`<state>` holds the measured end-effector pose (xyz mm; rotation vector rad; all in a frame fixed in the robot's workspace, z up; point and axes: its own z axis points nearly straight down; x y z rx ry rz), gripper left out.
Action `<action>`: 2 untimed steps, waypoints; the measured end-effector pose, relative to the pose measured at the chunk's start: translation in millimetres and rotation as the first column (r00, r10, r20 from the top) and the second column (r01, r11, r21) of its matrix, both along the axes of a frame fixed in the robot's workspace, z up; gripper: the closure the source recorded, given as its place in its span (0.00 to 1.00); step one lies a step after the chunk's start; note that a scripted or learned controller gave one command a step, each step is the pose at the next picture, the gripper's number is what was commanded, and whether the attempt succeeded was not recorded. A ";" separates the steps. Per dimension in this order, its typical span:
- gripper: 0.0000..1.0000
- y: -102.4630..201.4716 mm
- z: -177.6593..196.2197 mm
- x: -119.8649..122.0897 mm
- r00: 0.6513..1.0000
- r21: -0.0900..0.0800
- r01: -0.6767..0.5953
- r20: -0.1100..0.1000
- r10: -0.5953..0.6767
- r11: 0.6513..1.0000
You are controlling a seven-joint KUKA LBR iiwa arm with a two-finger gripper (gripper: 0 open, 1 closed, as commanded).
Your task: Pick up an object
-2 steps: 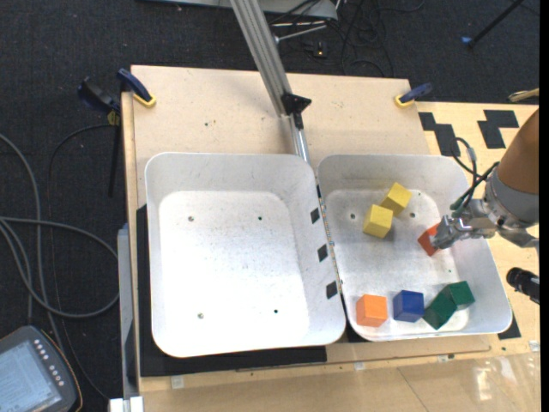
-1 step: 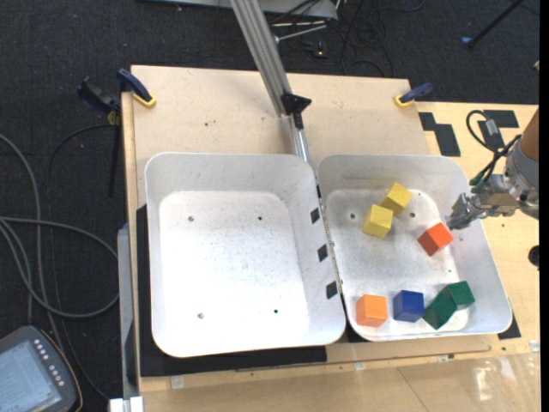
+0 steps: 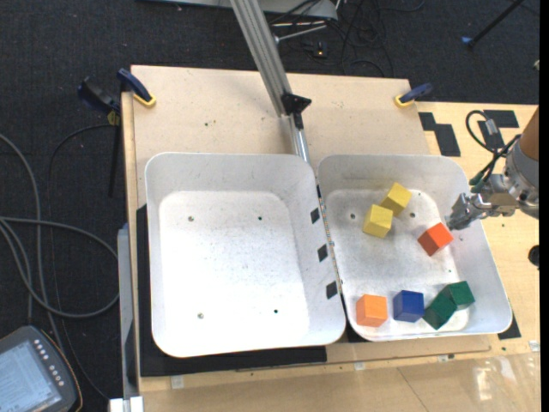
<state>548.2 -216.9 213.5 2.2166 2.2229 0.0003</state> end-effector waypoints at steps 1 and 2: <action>1.00 53.8 -6.9 -0.9 1.000 0.003 -0.005 -0.002 0.005 1.000; 1.00 103.5 1.9 -7.7 1.000 0.004 -0.005 -0.002 0.005 1.000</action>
